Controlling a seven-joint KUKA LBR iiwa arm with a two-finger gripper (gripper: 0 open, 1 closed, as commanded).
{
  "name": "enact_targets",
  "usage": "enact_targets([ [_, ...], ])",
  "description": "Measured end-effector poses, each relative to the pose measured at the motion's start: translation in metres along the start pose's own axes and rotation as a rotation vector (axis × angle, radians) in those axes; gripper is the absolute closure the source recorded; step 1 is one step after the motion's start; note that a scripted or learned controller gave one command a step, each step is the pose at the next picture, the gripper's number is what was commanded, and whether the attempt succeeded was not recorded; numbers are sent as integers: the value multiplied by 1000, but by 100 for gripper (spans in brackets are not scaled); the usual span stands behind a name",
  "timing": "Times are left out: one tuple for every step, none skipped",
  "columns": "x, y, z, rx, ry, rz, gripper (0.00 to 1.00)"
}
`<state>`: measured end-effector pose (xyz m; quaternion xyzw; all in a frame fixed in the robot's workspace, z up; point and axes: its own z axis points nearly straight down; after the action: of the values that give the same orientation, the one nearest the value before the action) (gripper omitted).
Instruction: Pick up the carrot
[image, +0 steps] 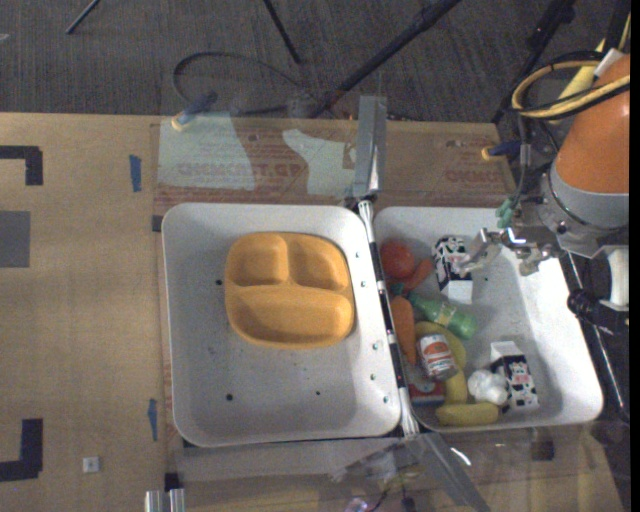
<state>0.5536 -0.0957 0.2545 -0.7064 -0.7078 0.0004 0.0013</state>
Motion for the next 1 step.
enact_targets([
  [75, -34, 71, 0, -1, -1, 0],
])
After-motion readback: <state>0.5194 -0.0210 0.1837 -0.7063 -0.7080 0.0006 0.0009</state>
